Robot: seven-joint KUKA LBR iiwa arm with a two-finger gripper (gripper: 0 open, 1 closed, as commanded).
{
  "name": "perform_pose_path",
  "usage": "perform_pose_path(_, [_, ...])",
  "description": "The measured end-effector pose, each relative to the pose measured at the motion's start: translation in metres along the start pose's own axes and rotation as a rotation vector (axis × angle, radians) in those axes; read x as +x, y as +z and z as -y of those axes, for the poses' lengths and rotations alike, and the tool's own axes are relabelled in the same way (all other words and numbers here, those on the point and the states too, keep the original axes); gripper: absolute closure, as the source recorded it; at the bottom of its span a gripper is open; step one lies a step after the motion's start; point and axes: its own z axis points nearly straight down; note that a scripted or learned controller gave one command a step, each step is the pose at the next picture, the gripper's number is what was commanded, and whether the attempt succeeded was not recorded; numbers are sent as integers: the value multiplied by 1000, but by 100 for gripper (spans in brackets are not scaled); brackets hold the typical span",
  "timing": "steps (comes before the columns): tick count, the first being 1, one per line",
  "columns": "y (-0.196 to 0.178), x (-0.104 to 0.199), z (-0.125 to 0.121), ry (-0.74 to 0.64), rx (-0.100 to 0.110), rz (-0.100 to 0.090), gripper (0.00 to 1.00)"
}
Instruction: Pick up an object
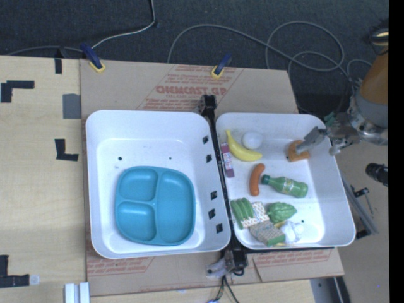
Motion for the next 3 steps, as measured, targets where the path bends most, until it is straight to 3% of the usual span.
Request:
perform_pose_path(1, [110, 6, -22, -2, 3, -1, 0])
perform_pose_path(2, [123, -2, -88, -3, 4, -6, 0])
perform_pose_path(3, [113, -3, -89, -5, -4, 4, 100])
